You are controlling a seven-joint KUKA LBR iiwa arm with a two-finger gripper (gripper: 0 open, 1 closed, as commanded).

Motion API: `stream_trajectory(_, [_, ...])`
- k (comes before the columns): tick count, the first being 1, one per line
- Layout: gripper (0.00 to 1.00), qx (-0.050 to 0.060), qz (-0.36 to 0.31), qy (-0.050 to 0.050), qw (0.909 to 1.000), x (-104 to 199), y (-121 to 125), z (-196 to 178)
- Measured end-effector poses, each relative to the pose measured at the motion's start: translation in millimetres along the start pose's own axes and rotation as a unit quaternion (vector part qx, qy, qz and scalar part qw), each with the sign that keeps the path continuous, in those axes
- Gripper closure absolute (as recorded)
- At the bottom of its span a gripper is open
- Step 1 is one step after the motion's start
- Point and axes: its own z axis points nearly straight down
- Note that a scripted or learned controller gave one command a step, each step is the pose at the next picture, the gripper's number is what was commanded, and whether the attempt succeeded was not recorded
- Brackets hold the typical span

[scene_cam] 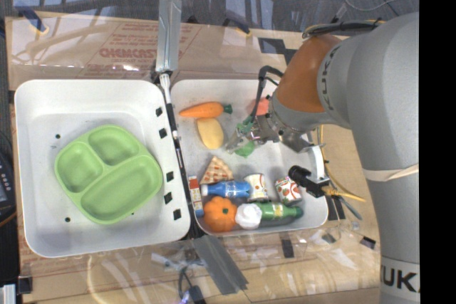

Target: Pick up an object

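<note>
Hovering over the right bin (313, 221), the gripper (246, 139) is seen near a green item (244, 149); grip state cannot be told. Descent should be kept centred.

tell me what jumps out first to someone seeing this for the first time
The big grey arm with its orange band reaches in from the right over the right bin, which is crowded with toy food: a carrot, a pumpkin, bottles. In the left bin lies a lone green divided plate.

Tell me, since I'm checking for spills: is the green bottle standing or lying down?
Lying down. The green bottle rests on its side along the right bin's near edge, white cap pointing left.
</note>
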Motion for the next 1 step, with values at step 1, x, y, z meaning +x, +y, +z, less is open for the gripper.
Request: stream_trajectory(1, [1.00, -0.001, 0.035, 0.000, 0.9994, 9.1, -27.2, -89.0])
